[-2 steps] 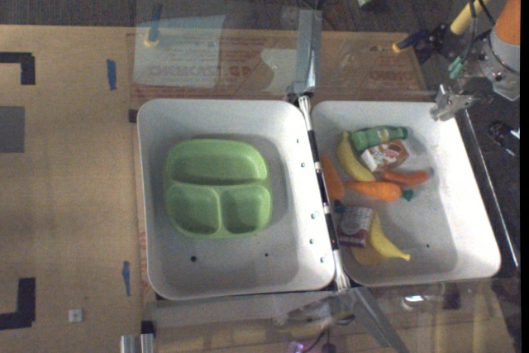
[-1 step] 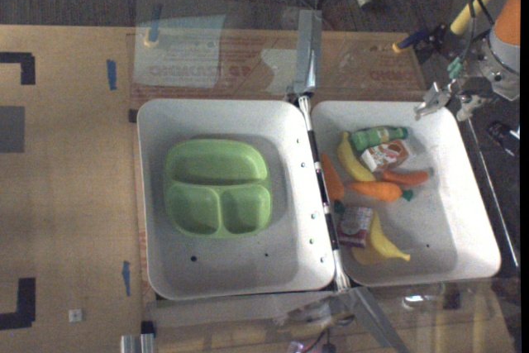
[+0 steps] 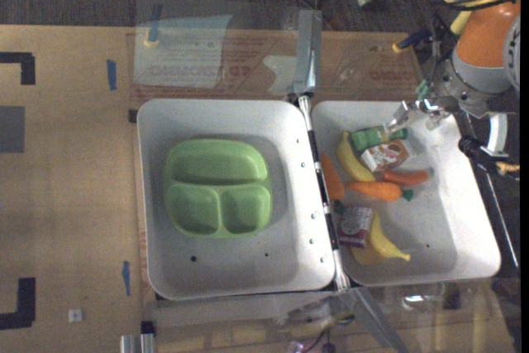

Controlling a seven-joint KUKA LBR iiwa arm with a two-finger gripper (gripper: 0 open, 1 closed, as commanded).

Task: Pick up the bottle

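The bottle (image 3: 369,136) is small and green. It lies on its side at the back of the right bin (image 3: 463,219), its right end pointing toward the gripper. My gripper (image 3: 407,120) hangs low over the bin's back right part. It is just right of the bottle's end and close to it, and whether it touches is unclear. The grey arm with its orange band (image 3: 483,41) comes in from the upper right.
A small brown-red carton (image 3: 388,155), two bananas (image 3: 351,159) (image 3: 384,242), three carrots (image 3: 376,190) (image 3: 405,176) (image 3: 331,178) and a printed pouch (image 3: 355,226) crowd the right bin's left half. A green divided plate (image 3: 217,186) lies in the left bin (image 3: 157,136).
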